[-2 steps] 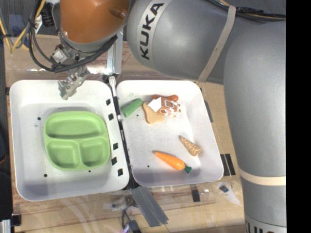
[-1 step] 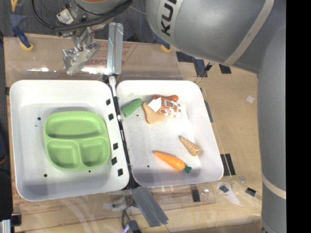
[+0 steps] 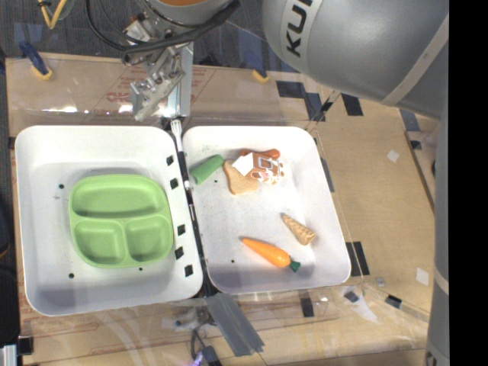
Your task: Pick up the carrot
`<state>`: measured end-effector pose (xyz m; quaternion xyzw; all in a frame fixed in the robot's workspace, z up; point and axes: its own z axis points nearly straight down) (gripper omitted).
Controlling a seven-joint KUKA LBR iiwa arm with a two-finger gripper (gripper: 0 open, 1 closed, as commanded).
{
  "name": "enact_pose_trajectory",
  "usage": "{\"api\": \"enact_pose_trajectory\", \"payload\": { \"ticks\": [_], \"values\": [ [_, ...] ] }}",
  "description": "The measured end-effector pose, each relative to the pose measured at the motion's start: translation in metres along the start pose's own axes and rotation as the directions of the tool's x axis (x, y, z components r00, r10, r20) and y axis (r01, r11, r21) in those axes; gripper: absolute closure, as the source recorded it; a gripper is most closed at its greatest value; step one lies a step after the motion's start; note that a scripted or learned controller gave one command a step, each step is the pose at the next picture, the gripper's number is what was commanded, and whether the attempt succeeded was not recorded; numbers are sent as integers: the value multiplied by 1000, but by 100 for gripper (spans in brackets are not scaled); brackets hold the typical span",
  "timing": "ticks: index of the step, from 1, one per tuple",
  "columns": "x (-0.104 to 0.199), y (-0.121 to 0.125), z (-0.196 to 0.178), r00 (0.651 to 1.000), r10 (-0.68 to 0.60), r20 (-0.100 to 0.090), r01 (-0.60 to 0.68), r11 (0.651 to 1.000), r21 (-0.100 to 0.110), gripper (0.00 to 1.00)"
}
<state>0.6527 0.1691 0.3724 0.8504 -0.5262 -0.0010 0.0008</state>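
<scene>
The carrot (image 3: 267, 252) is orange with a small green tip. It lies flat near the front of the right bin (image 3: 328, 204), tip pointing right. My gripper (image 3: 162, 113) hangs above the back edge of the bench, over the seam between the two bins and far from the carrot. Its two metal fingers (image 3: 146, 101) stand apart, open, with nothing between them. The grey arm with its orange band fills the top of the view.
In the right bin lie a green block (image 3: 206, 168), a tan toast-shaped piece (image 3: 240, 180), an orange-and-white box (image 3: 264, 165) and a tan cone (image 3: 299, 229) just above the carrot. The left bin (image 3: 38, 158) holds a green divided plate (image 3: 120, 219).
</scene>
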Motion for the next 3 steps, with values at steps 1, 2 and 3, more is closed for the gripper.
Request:
{"api": "enact_pose_trajectory", "payload": {
  "ticks": [1,2,3],
  "values": [
    [27,44,30,981,195,0,-195,981,0,100],
    [13,131,7,1000,-22,-1,22,1000,3,100],
    [36,198,-23,911,-412,-4,412,911,3,100]
  ]
}}
